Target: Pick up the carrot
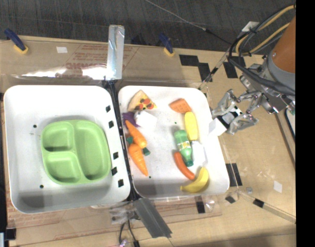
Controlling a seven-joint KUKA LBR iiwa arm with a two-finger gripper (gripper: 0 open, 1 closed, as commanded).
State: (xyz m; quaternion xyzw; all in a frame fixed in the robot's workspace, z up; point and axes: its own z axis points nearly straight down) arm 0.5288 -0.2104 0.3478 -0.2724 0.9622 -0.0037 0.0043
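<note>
Carrot (138,160): orange, tapered, thick end up and point aimed down toward the near wall; lies flat in the left part of the right bin, close to the divider between the bins.
Carrot top: a dark bit sits at its upper right shoulder, where it meets the second carrot.
Second carrot (135,133): same orange, shorter, just above the first and touching or nearly touching it, with a purple piece (130,119) at its upper end.
Right bin (215,153): shallow, white, holds all the food items.
Pizza slice (141,102): upper left corner of the right bin.
Orange wedge (180,106): top centre of that bin.
Yellow corn-like piece (191,125): upright, just below the wedge.
Green bottle (182,144): below it, touching a white block (198,151).
Red-orange pepper (183,166): slanted, lower right of the bin.
Banana (197,181): curved along the near right corner.
Left bin (13,153): white, holds a green compartment plate (75,151).
Gripper (238,113): outside the right bin, over the bench just right of its upper right corner, well apart from the carrot; fingers spread, nothing between them.
Arm: grey, reaching in from the right with its orange band (286,53) at the edge.
</note>
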